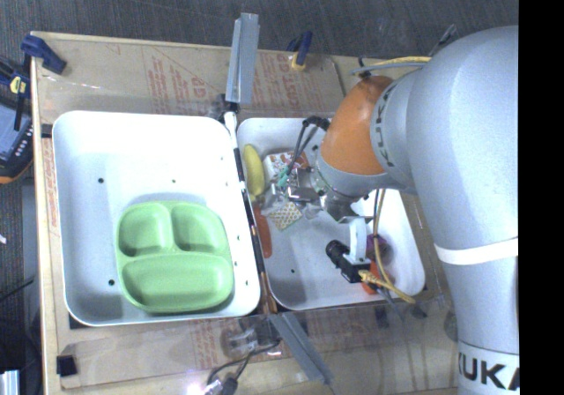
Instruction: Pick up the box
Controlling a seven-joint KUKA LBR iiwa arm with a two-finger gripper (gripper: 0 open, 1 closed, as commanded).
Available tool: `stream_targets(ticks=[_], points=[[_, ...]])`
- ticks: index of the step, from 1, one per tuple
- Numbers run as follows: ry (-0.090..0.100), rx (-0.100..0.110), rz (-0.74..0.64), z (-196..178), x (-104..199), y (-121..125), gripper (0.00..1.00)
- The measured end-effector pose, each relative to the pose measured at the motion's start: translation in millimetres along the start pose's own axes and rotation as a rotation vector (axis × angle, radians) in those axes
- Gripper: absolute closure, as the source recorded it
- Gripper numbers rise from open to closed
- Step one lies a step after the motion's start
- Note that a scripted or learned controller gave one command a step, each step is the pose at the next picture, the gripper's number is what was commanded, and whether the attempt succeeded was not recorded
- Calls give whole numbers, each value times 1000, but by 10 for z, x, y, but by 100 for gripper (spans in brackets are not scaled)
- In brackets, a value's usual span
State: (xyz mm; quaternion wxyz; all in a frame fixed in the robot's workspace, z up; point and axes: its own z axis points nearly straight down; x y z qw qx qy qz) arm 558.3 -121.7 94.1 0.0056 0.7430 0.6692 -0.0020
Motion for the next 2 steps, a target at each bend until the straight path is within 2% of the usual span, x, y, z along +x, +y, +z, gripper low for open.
stream_targets(ticks=[1,2], points=[[3,6,-10,-84,28,-7,100],[11,6,-182,-1298,182,4,100]])
